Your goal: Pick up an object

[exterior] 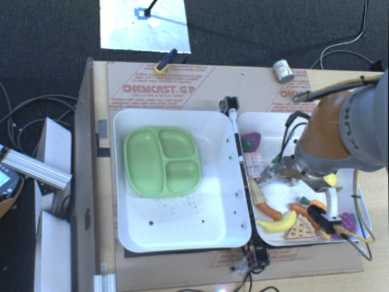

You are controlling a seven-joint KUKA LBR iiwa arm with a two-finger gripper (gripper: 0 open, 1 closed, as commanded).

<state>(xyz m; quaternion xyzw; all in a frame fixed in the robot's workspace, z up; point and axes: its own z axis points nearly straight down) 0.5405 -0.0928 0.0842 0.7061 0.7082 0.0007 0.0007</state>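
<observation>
- The grey arm (355,126), with its orange band, reaches in from the right and bends down over the right white bin (267,123).
- The gripper (276,170) hangs low in the middle of that bin, just right of the divider between the two bins.
- Its tip is small and blurred, so how far it is parted cannot be told, and whether it grips anything cannot be told either.
- The gripper tip sits just above a patch of bare white bin floor, close to a tan, cone-shaped piece (258,193) lying against the divider.
- Toy foods lie in the front part of the right bin, nearer the camera than the gripper: an orange carrot (269,210), a yellow banana (281,222), and a waffle-patterned wedge (301,229).
- A purple-pink toy (250,141) lies at the far side of the right bin, beyond the gripper and near the divider.
- A bunch of purple grapes (347,221) sits at the right bin's front right corner, well apart from the gripper.
- The left white bin (176,224) holds a green divided plate (162,161), well to the left of the gripper.
</observation>
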